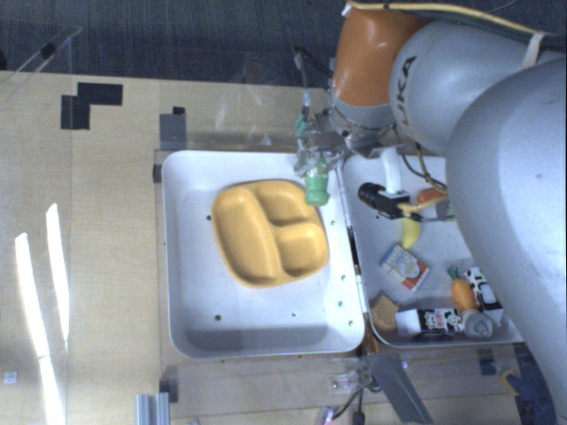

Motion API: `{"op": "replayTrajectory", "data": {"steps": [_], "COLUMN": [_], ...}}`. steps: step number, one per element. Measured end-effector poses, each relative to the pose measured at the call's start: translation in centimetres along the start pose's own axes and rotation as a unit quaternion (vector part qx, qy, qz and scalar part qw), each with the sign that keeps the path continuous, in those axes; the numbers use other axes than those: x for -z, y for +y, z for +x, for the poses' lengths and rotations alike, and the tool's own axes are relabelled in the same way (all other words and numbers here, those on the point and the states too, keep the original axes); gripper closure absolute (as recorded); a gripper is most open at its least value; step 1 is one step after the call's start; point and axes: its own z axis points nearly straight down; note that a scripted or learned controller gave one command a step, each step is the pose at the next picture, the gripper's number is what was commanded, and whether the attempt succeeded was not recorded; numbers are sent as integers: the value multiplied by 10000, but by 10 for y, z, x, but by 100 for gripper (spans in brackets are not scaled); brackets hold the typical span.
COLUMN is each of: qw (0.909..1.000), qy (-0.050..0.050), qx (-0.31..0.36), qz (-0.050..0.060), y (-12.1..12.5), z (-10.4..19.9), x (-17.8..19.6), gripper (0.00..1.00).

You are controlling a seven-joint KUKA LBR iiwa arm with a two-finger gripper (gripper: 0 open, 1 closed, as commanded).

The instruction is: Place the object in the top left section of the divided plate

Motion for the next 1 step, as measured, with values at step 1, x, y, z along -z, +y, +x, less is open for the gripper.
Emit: {"op": "replayTrajectory", "data": {"steps": [1], "qw": [10000], "qy": [-1], "qx": [-4], "qz": [-3], "y": [0], "z": [0], "x": [0], "gripper": [0]}}
